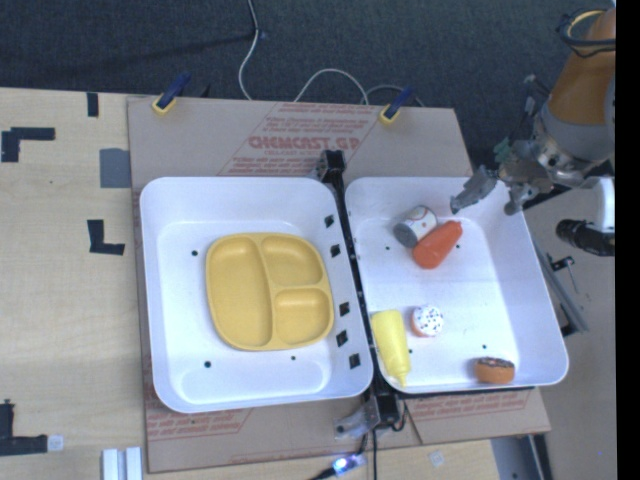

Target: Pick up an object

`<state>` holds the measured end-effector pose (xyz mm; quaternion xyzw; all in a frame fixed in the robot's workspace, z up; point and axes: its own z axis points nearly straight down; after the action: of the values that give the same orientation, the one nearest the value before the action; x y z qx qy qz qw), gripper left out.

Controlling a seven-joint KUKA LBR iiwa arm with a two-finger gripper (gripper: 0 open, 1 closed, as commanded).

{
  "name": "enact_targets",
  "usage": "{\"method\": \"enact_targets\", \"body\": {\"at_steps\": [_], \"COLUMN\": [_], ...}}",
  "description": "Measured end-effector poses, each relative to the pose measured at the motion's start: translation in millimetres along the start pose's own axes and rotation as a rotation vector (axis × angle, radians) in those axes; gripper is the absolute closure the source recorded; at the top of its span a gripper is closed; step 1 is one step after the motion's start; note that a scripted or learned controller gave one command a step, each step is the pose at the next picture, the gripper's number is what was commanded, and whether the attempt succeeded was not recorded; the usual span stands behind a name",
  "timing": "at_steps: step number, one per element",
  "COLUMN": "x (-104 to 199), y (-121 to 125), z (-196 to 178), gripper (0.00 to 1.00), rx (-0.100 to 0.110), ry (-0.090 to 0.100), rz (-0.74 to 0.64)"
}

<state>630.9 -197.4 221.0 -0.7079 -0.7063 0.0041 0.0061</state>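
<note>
nearest the camera, at the bottom of the frame, the yellow bottle (391,344) and the small brown donut (495,370) lie along the lower edge of the right bin (520,278), with a white spotted ball (428,320) just above them. left bin (180,258) holds a yellow divided plate (268,290). my end effector (490,190) hovers over the upper right corner of the right bin, fingers spread and holding nothing. closest target, i judge, is the orange carrot (438,244), touching a grey and white piece (413,225). it lies down and to the left of my end effector in the frame, its long axis running from lower left to upper right, so i would close across it.
</note>
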Motion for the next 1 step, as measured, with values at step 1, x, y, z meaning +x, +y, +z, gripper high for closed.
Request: {"method": "enact_targets", "body": {"at_steps": [1], "x": [0.5], "y": [2.8], "z": [-8.4], "gripper": [0.00], "rx": [-0.013], "ry": [-0.003], "rz": [-0.004]}}
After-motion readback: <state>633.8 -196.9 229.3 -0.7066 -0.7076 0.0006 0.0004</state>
